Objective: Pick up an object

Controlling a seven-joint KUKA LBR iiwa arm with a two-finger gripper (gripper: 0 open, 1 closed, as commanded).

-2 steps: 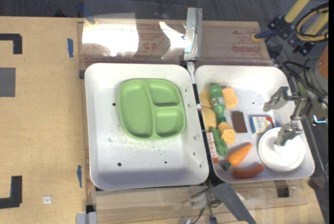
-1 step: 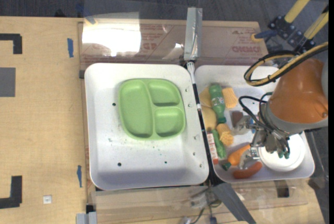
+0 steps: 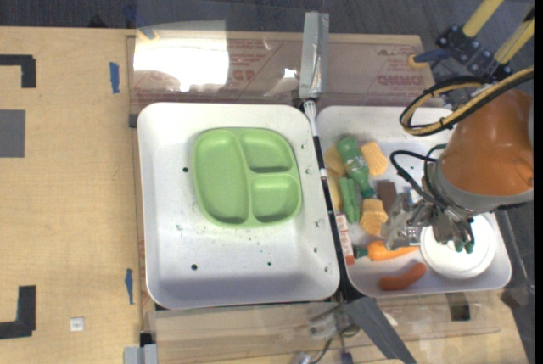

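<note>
camera view: two white bins side by side on the bench. left bin (image 3: 161,210) has a green divided plate (image 3: 247,176), three compartments, sitting flat near the bin's centre, a few dark specks on the bin floor around it

right bin (image 3: 501,273) carries the clutter: green bottle (image 3: 355,163) lying near the top left of the pile, yellow corn cob (image 3: 374,155) just beside it on its right, a second green piece (image 3: 349,198) below the bottle, yellow-orange block (image 3: 373,215) below that, carrot (image 3: 387,252) lying across the lower part, reddish sausage (image 3: 401,277) close to the bin's front wall, white round dish (image 3: 459,252) at the lower right

arm comes in from the right, orange band (image 3: 492,150) over the right bin, black cables looping above it. gripper (image 3: 405,222) is low in the right bin, between the yellow-orange block and the white dish, just above the carrot. metal hardware and wiring clutter that spot; can't tell finger state, can't tell if anything is gripped

clear panel stands behind both bins, taped metal post at the divider
</note>
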